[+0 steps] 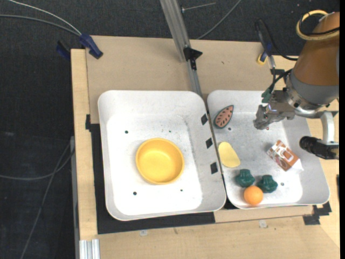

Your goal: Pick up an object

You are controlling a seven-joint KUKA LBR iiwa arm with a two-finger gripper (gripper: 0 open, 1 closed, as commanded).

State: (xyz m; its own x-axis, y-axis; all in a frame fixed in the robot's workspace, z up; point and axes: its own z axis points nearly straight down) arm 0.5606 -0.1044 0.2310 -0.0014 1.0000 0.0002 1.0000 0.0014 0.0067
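**Gripper poised over the right bin, nothing held yet**

Nearest the camera, at the front edge of the right bin [318, 196], sits an orange ball [253, 196], touching or almost touching two dark green pieces: one [244, 177] just behind it to the left, the other [267, 184] to its right. A flat yellow piece [229, 155] lies behind them along the bin's left wall, its long axis running roughly front to back. Further back along that wall, near the back-left corner, is a reddish leaf-shaped piece [223, 116], tilted on a diagonal. Toward the right edge lies a small red-and-white packet [283, 155], also on a diagonal.

The gripper [263, 123] hangs over the back half of this bin, over bare floor between the leaf-shaped piece and the packet. Nothing shows between its fingers, and from this angle I cannot tell whether they stand apart or together.

No single target is named. The packet looks the closest candidate, lying forward and to the right of the gripper; the leaf-shaped piece lies about level with it toward the left wall, which would likely crowd a finger there.

The left bin [113, 107] holds a yellow bowl [159, 160] near its middle. Both bins rest on a tan bench [135, 63], with dark carpet and loose cables around it.
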